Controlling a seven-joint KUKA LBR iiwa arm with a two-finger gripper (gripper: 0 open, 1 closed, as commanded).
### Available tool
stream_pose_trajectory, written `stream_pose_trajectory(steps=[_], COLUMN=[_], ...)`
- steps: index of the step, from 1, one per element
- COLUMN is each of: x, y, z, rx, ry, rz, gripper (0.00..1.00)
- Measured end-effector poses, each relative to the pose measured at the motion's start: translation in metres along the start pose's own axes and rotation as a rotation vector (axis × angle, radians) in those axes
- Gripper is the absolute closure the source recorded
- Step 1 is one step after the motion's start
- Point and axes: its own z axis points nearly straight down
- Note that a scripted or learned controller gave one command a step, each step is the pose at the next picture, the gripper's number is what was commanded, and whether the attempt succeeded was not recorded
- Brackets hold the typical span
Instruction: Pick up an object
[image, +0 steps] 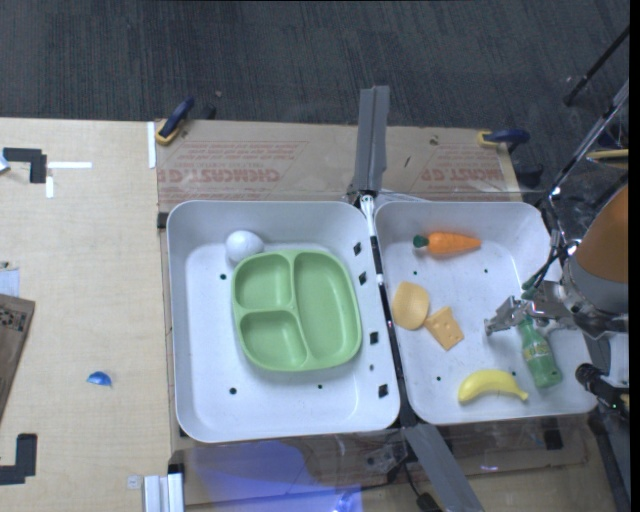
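Observation:
In the right bin (500, 222), my gripper (512, 316) hangs near the right wall, with the grey arm and its orange band coming in from the right edge. A green bottle (540, 358) lies just below and right of the gripper, its cap end touching or very close to the gripper's tip. Also in this bin are a banana (491, 386) near the front, an orange cheese wedge (445, 328), a yellow rounded piece (410, 304) and a carrot (450, 242) at the back.
The left bin (200, 330) holds a green divided plate (297, 308) and a white ball (243, 243) at its back left corner. A grey divider post (371, 140) rises between the bins. Cables run beside the arm at the right.

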Motion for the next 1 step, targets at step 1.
stream_pose_trajectory(steps=[1], x=[-0.0030], y=[-0.0006], z=[-0.0087], rx=[0.000], ry=[-0.007], rz=[0.004], gripper=[1.00])
